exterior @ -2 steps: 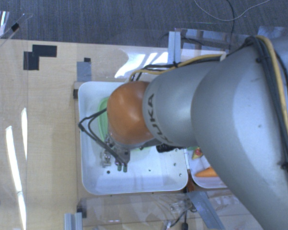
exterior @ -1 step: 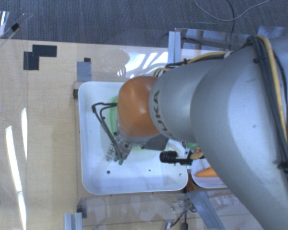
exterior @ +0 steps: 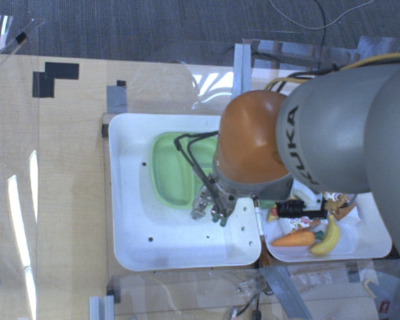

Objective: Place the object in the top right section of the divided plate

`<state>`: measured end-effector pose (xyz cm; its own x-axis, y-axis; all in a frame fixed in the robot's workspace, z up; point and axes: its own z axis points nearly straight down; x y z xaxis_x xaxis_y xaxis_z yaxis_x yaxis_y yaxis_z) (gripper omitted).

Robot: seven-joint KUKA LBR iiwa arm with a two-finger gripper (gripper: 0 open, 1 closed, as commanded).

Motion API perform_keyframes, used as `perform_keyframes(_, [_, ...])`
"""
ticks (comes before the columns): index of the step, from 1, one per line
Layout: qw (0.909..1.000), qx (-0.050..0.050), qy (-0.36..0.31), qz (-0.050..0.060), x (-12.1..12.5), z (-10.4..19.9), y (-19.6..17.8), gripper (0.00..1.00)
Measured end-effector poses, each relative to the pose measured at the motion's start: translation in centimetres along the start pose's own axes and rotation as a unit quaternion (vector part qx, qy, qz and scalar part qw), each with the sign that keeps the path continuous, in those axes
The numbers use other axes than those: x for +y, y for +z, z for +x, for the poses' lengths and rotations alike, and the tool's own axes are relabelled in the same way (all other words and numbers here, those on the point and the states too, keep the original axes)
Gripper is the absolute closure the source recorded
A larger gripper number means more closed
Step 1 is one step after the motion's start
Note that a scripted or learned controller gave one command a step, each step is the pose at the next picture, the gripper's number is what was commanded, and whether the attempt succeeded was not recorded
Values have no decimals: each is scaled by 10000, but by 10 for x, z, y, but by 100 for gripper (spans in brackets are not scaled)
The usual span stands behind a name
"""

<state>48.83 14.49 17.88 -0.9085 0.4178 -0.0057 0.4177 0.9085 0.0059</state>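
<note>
Closest to the lens is the grey arm (exterior: 347,132), which looms in from the right of the green divided plate (exterior: 170,172), its orange band (exterior: 250,139) covering the plate's right side. Below that band the gripper (exterior: 210,211) hangs at the plate's lower right corner, just past the green rim and over the white floor of the left bin (exterior: 130,199) – whether it is spread or pressed together I cannot tell, and the view is too blurred there to show anything held. The plate itself lies flat in that bin, in its upper middle. Well to the right of the plate, in the right bin (exterior: 360,249), a carrot (exterior: 292,239) and a banana (exterior: 327,239) lie touching – the carrot nearer the plate. Left of the plate stretches the pale wooden desk (exterior: 53,179)
</note>
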Motion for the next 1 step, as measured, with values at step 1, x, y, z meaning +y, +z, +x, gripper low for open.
perform_keyframes(1, [9988,-7,491,-3,46,-73,-79,100])
